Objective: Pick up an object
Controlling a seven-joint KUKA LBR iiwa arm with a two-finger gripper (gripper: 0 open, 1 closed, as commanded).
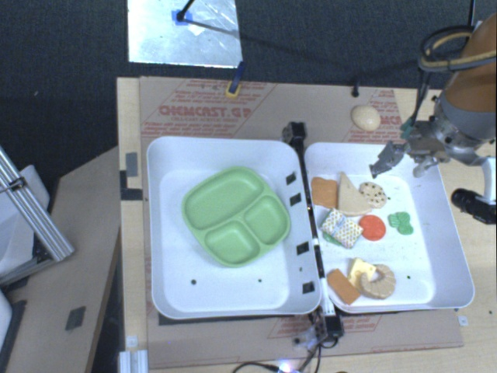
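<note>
The pincer (400, 160) hangs spread wide with nothing in it, just above the top of the right bin (446, 231), so the cookie (373, 194) sits just below it, easy to reach next.

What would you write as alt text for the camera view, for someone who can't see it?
A grey robot arm reaches in from the right, its gripper hovering over the upper edge of the right white bin, which holds a scatter of toy food pieces. The left white bin holds a green divided plate, and an egg-like object lies on the bench behind the bins.
</note>
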